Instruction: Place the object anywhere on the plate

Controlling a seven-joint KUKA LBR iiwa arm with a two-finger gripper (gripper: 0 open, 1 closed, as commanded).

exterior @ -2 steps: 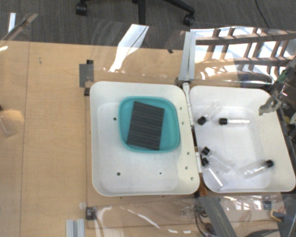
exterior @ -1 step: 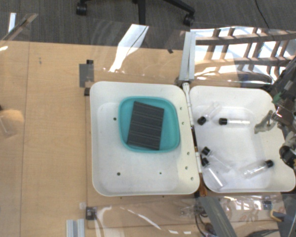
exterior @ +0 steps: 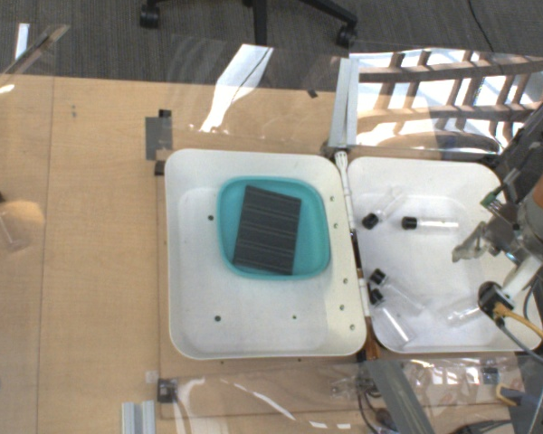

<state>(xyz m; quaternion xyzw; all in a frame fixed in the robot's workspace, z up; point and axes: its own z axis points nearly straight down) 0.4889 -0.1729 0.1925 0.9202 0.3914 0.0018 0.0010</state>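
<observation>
— On the table point(exterior: 90, 242), how many bins are sitting side by side?

— Two white ones. Left bin point(exterior: 253, 333) is holding one teal plate point(exterior: 317, 233), and one dark ribbed rectangular block point(exterior: 268, 230) is lying flat on that plate, roughly at its middle and slightly tilted.

— And what is lying in the right bin point(exterior: 434, 174)?

— Several clear plastic tubes with black caps. I am counting about four caps: one capped tube point(exterior: 425, 223) near the bin's middle, one cap point(exterior: 369, 220) by the left wall, and two caps point(exterior: 376, 286) close together lower down. Further clear pieces are lying near the lower edge, too faint to count.

— Where is the arm sitting?

— It is reaching in over the right bin's right edge. Its end effector point(exterior: 475, 242) is hanging above the bin floor, apart from the plate; whether it is apart or together I cannot tell.

— Anything around?

— One office chair base point(exterior: 253, 7) is standing on the carpet beyond the table, a metal frame point(exterior: 452, 80) is standing behind the right bin, and one small capped vial point(exterior: 4, 215) is lying at the table's left.
</observation>
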